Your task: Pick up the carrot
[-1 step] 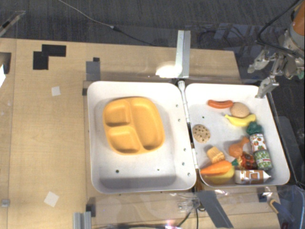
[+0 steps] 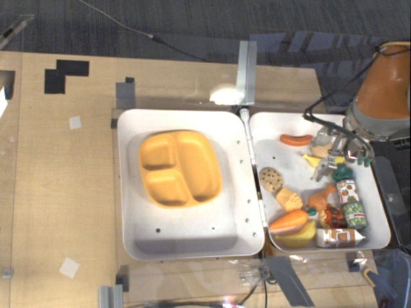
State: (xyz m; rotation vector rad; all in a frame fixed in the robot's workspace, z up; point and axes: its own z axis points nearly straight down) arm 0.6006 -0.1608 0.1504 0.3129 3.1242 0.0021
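The carrot (image 2: 289,221), orange with a green tip, lies near the front of the right bin (image 2: 270,128), resting partly on a yellow banana-like toy (image 2: 299,237). My gripper (image 2: 330,157) hangs over the right half of that bin, behind and to the right of the carrot and well apart from it. It sits above a cluster of small toys, with a yellow piece (image 2: 311,161) just to its left. Nothing shows in its grasp.
The right bin also holds a sausage (image 2: 295,140), a cookie (image 2: 271,179), a waffle cracker (image 2: 290,200), an orange piece (image 2: 319,201), an upright bottle (image 2: 350,204) and a lying bottle (image 2: 340,237). A yellow divided plate (image 2: 180,167) sits in the left bin (image 2: 128,191).
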